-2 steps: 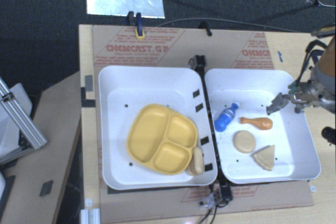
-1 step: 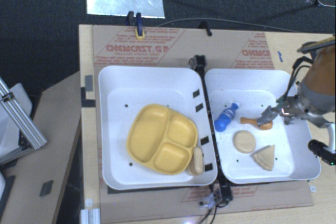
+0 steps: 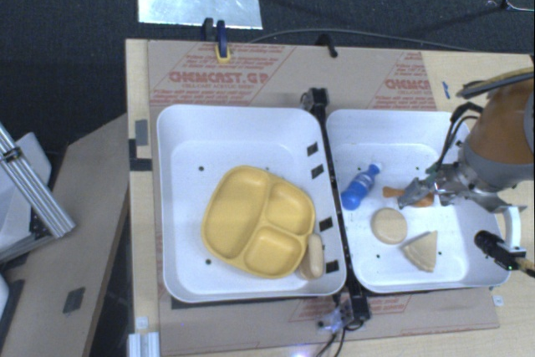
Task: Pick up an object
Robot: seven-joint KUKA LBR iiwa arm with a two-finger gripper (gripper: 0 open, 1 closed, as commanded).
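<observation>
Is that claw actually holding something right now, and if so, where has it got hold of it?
It cannot be told. The claw sits low over a small orange piece in the right bin, but no grip is visible.

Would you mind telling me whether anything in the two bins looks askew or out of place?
Mostly tidy. The yellow divided tray sits at an angle in the left bin, with a tan oval piece wedged against its corner. In the right bin, the blue bottle lies on its side.

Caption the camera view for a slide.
Gripper over an orange piece in the right bin; yellow tray in the left bin.
</observation>
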